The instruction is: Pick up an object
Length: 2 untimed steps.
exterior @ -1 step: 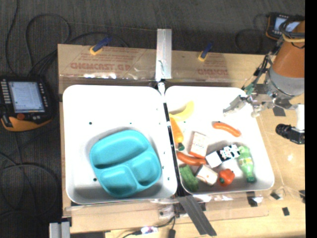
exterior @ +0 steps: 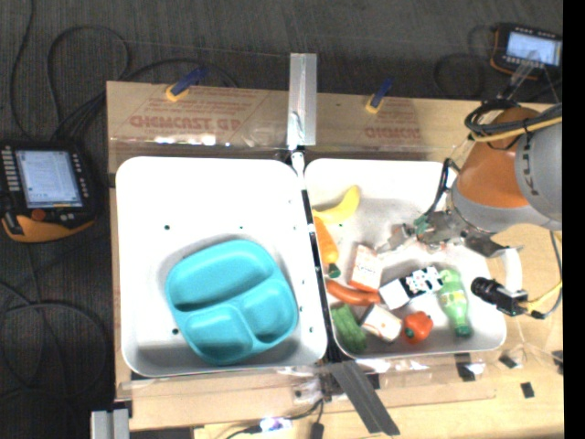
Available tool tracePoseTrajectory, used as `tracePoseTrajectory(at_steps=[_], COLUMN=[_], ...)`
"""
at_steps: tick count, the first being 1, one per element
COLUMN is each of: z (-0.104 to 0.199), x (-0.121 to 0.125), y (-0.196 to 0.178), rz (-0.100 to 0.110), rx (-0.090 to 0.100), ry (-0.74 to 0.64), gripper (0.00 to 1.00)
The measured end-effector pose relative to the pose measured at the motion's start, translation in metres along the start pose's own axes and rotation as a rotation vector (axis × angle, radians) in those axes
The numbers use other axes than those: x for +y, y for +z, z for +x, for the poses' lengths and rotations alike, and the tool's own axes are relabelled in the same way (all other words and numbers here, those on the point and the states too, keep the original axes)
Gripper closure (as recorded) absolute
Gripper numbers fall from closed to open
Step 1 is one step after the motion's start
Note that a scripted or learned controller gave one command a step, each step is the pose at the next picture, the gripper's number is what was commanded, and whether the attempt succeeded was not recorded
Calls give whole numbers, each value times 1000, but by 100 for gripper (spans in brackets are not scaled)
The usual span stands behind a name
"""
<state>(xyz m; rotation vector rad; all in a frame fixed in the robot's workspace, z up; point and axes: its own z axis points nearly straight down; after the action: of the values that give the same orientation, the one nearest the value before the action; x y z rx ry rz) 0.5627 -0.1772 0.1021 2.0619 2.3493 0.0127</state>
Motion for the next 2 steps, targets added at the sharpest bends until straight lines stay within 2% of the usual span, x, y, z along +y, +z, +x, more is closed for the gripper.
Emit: tracePoseTrajectory(at_steps=[1,2], z=[59,48], x=[68,109], y=[14,17], rz=[7,32], rx=[2,8], ry=[76,123], gripper=[0,0])
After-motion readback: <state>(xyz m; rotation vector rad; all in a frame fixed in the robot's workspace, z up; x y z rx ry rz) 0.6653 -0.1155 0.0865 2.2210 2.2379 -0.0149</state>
